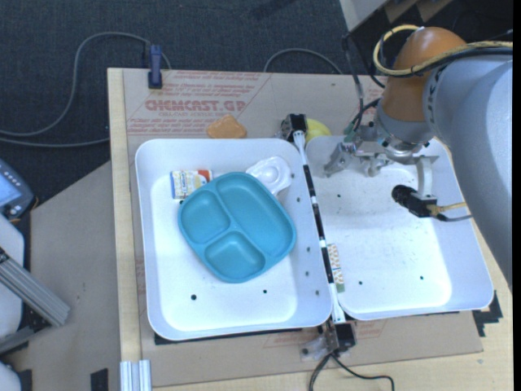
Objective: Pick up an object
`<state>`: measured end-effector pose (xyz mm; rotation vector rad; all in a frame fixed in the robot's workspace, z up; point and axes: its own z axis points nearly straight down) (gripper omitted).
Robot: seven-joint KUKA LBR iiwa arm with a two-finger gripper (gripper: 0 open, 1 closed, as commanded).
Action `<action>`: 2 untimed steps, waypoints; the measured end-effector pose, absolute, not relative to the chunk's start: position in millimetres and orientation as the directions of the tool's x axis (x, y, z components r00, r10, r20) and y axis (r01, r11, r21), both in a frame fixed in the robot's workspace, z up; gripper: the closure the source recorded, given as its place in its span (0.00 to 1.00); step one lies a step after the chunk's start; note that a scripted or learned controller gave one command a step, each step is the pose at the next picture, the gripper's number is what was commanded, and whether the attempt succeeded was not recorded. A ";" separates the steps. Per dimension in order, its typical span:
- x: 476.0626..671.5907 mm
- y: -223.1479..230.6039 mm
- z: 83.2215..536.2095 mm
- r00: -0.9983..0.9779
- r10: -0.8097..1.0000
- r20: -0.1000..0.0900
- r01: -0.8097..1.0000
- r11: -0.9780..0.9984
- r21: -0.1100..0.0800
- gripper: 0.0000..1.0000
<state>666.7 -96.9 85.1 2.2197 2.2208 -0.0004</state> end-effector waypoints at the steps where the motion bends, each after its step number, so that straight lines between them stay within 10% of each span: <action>1: 666.6 -94.9 85.1 0.000 1.000 -0.001 1.000 0.000 0.000 0.00; 2: 666.6 -94.5 85.0 -0.001 1.000 -0.001 1.000 0.001 0.000 0.00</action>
